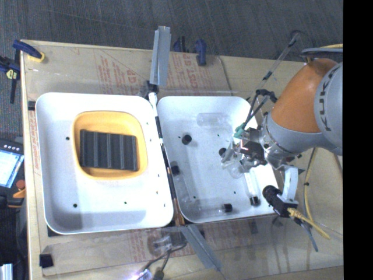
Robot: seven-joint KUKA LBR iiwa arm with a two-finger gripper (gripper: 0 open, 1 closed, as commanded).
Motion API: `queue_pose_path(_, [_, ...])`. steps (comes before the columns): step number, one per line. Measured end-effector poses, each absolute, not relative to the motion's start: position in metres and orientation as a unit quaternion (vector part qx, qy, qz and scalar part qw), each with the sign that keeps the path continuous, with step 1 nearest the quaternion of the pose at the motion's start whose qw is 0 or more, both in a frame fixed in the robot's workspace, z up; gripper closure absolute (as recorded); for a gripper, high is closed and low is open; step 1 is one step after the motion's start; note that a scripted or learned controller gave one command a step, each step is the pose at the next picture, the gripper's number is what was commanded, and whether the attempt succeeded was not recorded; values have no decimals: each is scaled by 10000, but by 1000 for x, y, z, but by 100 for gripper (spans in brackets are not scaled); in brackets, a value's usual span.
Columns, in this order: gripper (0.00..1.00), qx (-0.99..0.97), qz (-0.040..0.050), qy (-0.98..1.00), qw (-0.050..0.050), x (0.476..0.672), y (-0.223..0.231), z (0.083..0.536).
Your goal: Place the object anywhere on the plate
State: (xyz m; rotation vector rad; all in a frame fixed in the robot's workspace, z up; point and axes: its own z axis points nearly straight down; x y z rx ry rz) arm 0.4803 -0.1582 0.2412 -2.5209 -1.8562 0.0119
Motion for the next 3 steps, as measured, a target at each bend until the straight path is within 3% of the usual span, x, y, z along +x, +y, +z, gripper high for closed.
queue_pose_path(2, [100, -7268, 11, -6869, 15, 562, -8, 225])
queue_pose_path(3, [0, -7269, 11, -6868, 15, 562, -8, 225])
